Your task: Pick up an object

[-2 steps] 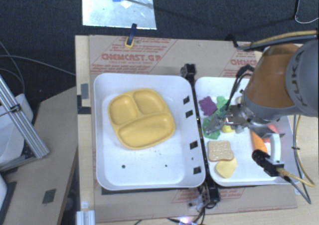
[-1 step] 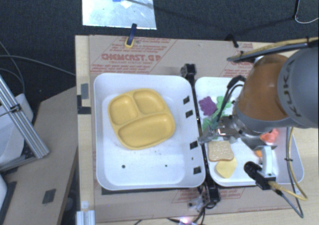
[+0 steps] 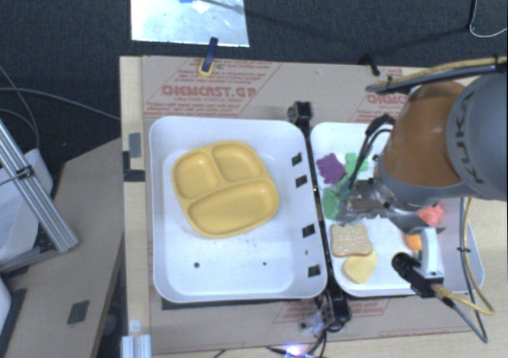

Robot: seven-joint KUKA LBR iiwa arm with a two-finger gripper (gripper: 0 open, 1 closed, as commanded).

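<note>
you can see the gripper [image 3: 343,204] low in the right bin [image 3: 455,289], right over a green toy [image 3: 331,202] by the bin's left wall. you cannot tell how the fingers stand. the toast slice [image 3: 351,240] lies just nearer the camera, the purple piece [image 3: 329,166] just beyond.

Left bin [image 3: 168,269]: was white, with small dark specks on the floor.
Divided plate [image 3: 225,188]: was plain yellow.
Right bin [image 3: 386,285]: was white.
Toy grapes [image 3: 330,166]: were purple.
Leafy piece [image 3: 330,203]: was green.
Toast slice [image 3: 351,240]: was tan with a darker brown crust.
Rounded piece [image 3: 359,269]: was pale yellow.
Small piece [image 3: 413,241]: was orange.
Arm [image 3: 448,142]: was grey with an orange band.
Bench sheet [image 3: 238,90]: was tan with red lettering.
</note>
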